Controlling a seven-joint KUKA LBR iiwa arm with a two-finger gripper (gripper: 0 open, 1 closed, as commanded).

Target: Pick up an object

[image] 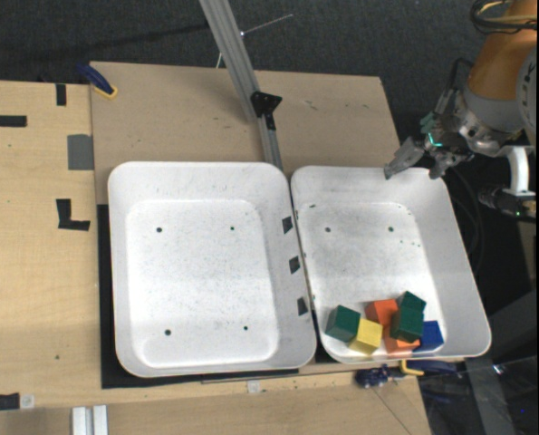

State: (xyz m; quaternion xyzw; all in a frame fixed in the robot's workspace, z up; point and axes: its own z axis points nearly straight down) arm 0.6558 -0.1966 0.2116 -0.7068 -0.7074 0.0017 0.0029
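Several small blocks lie bunched in the right bin's near right corner: a green block, a yellow block, an orange block, a dark green block and a blue block. My gripper hangs over the far right rim of that bin, well away from the blocks. Its fingers stand apart with nothing between them.
The left bin stands beside the right one on the wooden bench. A slanted metal pole with a black clamp rises behind the bins. Black tape marks lie on the bench at the left. Cables hang at the right edge.
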